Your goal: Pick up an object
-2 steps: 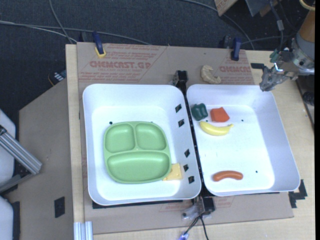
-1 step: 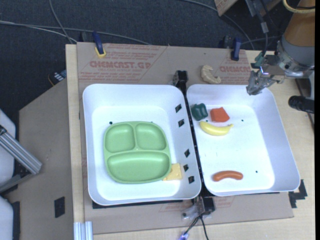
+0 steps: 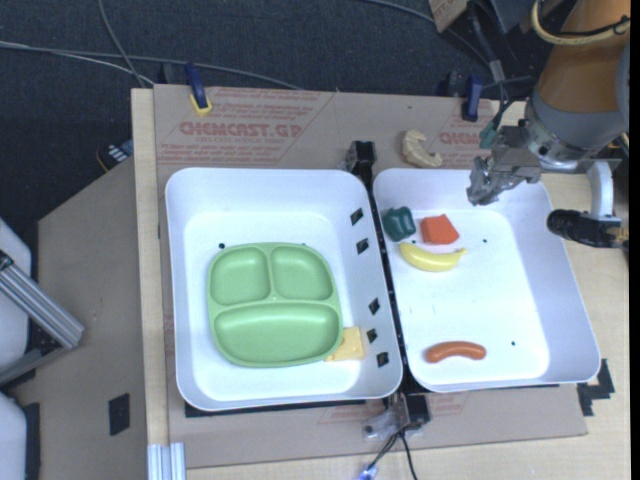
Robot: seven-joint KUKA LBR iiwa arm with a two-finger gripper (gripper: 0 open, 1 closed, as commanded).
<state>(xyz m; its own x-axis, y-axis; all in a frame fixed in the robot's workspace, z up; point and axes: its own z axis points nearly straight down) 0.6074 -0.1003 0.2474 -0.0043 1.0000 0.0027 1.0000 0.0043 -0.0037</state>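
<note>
Hovering tool [image 3: 484,192] above right bin [image 3: 560,268]

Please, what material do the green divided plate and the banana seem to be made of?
The green divided plate looks like moulded plastic: one even pale green, smooth, with a soft sheen and rounded compartment ridges. The banana is probably a plastic toy: uniform bright yellow and smooth, though it is too small to be sure.

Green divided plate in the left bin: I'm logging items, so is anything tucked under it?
A yellow wedge sticks out from under the green plate's lower right corner, lying on the left bin floor. How far it reaches beneath, and anything else there, is covered.
</note>
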